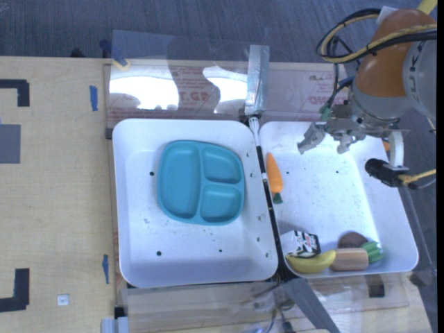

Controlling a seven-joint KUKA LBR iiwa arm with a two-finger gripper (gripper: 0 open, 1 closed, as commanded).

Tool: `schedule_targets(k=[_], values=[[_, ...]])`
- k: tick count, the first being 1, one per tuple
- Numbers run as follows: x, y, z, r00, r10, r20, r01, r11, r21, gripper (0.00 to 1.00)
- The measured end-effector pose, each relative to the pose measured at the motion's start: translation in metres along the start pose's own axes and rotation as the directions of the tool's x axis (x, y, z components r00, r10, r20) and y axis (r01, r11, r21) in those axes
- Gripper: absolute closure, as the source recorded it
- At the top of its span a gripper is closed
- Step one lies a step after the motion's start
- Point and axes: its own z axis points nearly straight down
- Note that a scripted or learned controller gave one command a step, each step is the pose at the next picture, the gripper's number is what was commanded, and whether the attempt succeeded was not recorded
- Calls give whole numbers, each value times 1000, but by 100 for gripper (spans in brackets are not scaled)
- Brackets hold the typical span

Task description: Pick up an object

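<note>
With its fingers apart and nothing between them, the pincer hangs over the far end of the right bin, the carrot, banana and other objects not yet picked.

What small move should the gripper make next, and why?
Probably move the gripper toward the carrot and lower. It hangs open over the far end of the right bin, holding nothing; the carrot lies alone by the left wall, apart from other items.
</note>
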Motion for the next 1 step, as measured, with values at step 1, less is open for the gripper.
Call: schedule_targets(k=[1], values=[[-17,-147,98,989,148,0,-148,989,-2,0]])
